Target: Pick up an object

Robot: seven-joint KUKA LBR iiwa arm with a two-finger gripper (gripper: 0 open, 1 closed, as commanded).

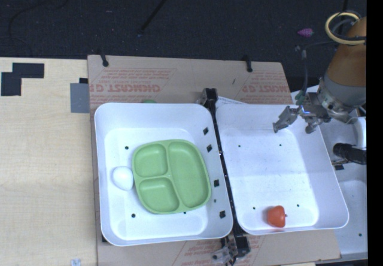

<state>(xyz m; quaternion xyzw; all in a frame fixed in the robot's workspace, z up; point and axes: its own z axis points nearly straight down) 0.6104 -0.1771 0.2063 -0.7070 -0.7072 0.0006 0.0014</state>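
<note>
A small red-orange fruit-like object (276, 216) lies near the front edge of the right bin (323, 163). The left bin (114, 133) holds a green three-compartment plate (170, 176) and a white egg-shaped object (122, 178) touching the plate's left side. My gripper (297, 122) hangs over the right bin's far right corner, well away from the red object. Its two fingers are spread apart with nothing between them.
The two bins sit side by side on a cardboard sheet (179, 82), joined by a black divider with clips (216, 163). Light wooden bench lies to the left. The arm's orange band (350, 64) is at the right edge.
</note>
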